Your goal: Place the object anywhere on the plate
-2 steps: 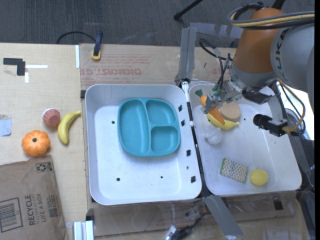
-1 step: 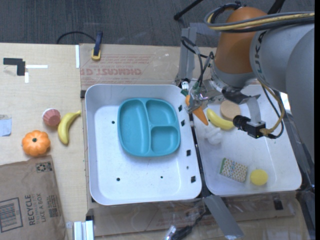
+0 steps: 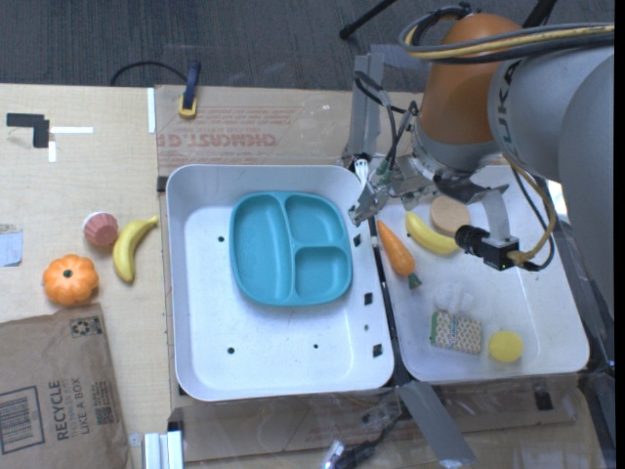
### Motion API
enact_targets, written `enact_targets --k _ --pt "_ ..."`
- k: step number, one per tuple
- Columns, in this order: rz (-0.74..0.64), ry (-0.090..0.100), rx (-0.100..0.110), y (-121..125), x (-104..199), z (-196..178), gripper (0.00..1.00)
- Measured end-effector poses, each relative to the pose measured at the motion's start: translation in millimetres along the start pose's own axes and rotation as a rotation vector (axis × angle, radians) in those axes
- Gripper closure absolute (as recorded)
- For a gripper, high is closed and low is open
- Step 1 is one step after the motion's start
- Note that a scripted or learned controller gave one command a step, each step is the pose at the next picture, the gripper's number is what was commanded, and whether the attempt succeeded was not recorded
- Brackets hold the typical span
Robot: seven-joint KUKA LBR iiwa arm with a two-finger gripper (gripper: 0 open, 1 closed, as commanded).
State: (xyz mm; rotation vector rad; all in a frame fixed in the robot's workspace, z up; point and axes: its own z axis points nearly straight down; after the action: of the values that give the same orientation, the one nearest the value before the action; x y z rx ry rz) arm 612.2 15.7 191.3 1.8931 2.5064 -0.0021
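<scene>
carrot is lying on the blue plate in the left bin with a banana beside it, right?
Not quite. In the camera view the carrot lies in the right bin, at its left edge, not on the blue plate, which sits in the left bin. A banana is indeed beside the carrot.

1. You see the teal plate [image 3: 290, 247] in the left bin [image 3: 195, 340], centre frame.
2. Right of it, your carrot [image 3: 395, 249], banana [image 3: 431, 234] and lemon [image 3: 505, 346] lie in the right bin [image 3: 557, 320].
3. The gripper [image 3: 368, 206] hangs above the carrot.
</scene>
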Motion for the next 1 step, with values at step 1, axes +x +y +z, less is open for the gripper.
enact_targets --k 1 --pt "-0.001 -0.001 0.0 0.2 -1.0 -8.8 1.0"
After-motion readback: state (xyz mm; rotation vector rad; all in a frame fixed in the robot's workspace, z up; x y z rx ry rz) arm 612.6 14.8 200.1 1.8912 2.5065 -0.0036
